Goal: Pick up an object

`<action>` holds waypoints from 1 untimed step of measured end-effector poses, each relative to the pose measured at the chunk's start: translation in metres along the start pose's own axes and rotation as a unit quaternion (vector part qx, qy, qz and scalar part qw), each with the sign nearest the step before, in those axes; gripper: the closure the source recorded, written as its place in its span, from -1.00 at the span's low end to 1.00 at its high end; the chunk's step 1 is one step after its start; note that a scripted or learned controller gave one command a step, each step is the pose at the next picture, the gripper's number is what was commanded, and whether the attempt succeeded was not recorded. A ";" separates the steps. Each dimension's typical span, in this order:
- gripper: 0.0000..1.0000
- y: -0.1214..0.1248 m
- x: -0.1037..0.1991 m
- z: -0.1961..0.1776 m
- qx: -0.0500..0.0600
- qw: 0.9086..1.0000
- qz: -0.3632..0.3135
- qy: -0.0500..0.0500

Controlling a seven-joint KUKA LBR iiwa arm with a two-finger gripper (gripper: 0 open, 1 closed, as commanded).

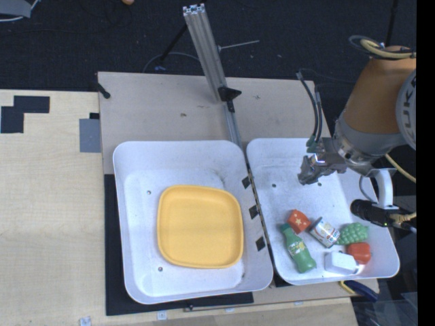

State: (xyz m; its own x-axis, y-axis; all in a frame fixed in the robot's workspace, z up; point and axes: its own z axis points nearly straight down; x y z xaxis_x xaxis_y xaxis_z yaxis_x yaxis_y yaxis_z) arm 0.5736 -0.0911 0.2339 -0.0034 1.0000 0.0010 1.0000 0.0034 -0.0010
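White plastic, two shallow bins side by side on a pale bench [170, 107]. Left bin [136, 161] carries a yellow square plate [200, 225], lying flat, well to the left of the fingers and lower in the frame. Right bin [272, 158] has the arm [377, 107] reaching in from the right, grey with an orange band above the wrist.

Gripper [310, 175] hangs over the upper middle of the right bin, over bare floor. Fingers too dark and small to read; cannot tell whether they are spread or pressed together. Nothing visible between them.

Objects cluster in the lower part of the right bin, all below the fingers and apart from them:
- green bottle [299, 248], lying tilted, below and slightly left of the fingers
- green grape bunch [353, 233], below and to the right
- white block [340, 263], farthest below, right of the bottle
- red tomato-like piece [360, 251], just beside the white block and under the grapes
- small silver can [326, 233], between red piece and grapes
- red-orange piece [298, 220], nearest the fingers, directly below them, touching the bottle's top
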 end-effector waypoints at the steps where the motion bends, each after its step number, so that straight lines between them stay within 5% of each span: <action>1: 1.00 -0.002 0.044 0.000 0.000 1.000 0.000 0.000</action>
State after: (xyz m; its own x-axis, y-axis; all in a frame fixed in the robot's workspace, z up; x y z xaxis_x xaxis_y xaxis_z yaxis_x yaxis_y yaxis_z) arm 0.5710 -0.0476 0.2344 -0.0029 1.0000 0.0005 1.0000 0.0029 -0.0002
